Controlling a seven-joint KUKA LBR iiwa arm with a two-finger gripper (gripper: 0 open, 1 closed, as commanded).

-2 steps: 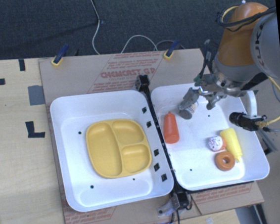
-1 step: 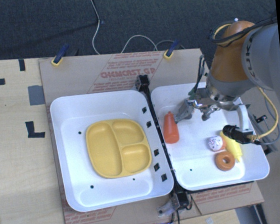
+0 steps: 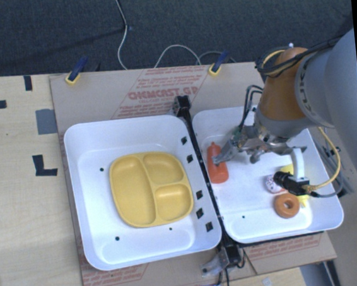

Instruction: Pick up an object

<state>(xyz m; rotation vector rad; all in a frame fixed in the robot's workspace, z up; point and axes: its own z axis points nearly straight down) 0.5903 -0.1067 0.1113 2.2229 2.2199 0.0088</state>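
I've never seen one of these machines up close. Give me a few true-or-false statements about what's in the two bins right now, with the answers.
1. The yellow divided tray lies in the left bin. True.
2. The orange carrot-like object lies in the right bin, close to the divider between the bins. True.
3. The brown ring-shaped object sits inside the yellow divided tray. False: it lies in the right bin, near its front edge.
4. The gripper hangs over the left bin. False: it is over the right bin, right by the orange carrot-like object.
5. The yellow divided tray has three compartments. True.
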